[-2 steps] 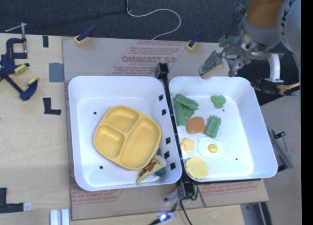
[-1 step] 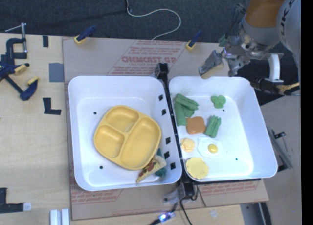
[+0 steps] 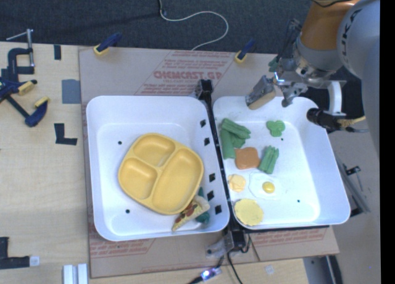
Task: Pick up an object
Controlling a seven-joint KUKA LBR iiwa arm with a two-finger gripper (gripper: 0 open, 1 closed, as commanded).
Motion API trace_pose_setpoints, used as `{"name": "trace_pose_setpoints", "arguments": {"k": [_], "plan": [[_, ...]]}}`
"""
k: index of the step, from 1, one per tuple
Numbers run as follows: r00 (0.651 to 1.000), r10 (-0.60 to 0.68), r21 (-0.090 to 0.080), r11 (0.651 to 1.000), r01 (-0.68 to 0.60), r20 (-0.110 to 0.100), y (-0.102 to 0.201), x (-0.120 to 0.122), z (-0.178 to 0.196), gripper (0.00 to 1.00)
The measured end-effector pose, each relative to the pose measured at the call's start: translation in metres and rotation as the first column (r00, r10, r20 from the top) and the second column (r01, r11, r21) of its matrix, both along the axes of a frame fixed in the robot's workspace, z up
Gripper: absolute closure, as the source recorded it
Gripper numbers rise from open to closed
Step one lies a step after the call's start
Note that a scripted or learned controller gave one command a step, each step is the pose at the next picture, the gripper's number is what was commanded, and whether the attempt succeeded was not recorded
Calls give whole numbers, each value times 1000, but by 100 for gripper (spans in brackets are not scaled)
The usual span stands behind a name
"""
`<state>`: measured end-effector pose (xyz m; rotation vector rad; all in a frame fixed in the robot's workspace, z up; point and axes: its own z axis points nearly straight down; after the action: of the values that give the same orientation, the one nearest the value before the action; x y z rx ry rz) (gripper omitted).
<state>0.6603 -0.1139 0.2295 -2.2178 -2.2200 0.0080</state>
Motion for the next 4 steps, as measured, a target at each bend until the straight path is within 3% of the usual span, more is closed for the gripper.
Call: {"name": "trace_pose_setpoints", "arguments": {"k": [3,4], "plan": [[1000,2,2,1000,-2,6,5,7,-146,0],[1000,3,1,1000,-3,7,5,7,-134,100]]}}
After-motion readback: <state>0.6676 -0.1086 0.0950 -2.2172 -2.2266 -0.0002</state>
